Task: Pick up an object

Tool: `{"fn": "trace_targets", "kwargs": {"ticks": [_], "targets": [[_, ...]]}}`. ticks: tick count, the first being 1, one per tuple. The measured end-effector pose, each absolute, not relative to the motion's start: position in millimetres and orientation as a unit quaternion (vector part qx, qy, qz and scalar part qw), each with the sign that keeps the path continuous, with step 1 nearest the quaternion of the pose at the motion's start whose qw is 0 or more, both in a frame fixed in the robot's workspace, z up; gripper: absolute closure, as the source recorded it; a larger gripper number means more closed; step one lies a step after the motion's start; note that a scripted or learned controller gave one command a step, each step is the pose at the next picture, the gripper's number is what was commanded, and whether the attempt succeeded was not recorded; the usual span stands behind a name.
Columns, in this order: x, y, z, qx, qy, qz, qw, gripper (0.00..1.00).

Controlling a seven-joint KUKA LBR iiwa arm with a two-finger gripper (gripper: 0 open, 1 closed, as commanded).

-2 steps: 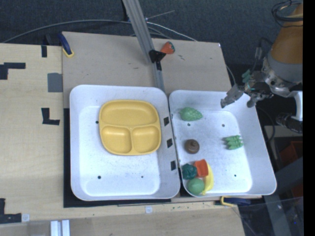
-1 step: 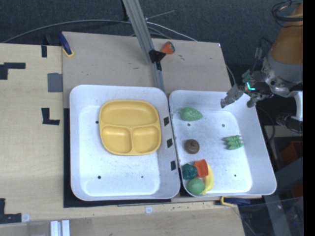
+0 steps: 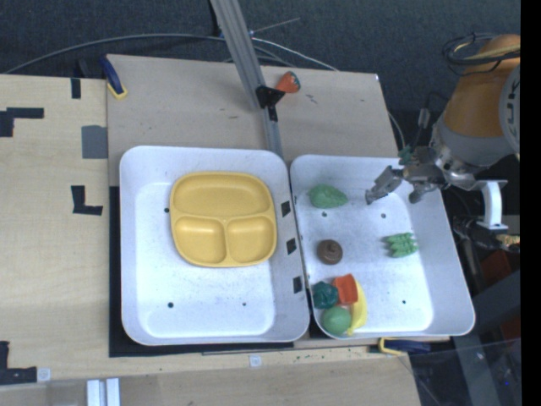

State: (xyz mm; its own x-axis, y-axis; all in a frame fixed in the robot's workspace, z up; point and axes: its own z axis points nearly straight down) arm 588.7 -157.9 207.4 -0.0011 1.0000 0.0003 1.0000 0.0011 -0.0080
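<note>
My gripper (image 3: 394, 188) hangs over the upper right part of the right bin (image 3: 439, 227), its two fingers spread open with nothing between them. A pale green lump (image 3: 327, 196) lies to its left near the bin's upper left corner. Below the gripper a small leafy green piece (image 3: 401, 244) rests near the right wall. A brown round piece (image 3: 329, 249) sits in the middle of the bin. Crowded into the lower left corner are a dark teal piece (image 3: 324, 294), an orange-red piece (image 3: 346, 288), a green ball (image 3: 336, 318) and a yellow piece (image 3: 359, 311).
The left bin (image 3: 144, 252) holds a yellow three-compartment plate (image 3: 224, 217). A grey metal pole (image 3: 241, 45) slants down from the top to the seam between the bins, with an orange clip (image 3: 289, 81) beside it. Cables run along the bench's far edge.
</note>
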Motion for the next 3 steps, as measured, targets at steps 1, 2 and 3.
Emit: {"fn": "trace_targets", "kwargs": {"ticks": [1,2,3], "targets": [[582.0,-161,144,-0.707,-0.707,0.0028,0.003,0.00],[580.1,-160,90,-0.707,-0.708,0.0024,0.003,0.00],[581.6,-159,103,-0.706,-0.708,0.0007,0.001,1.00]]}}
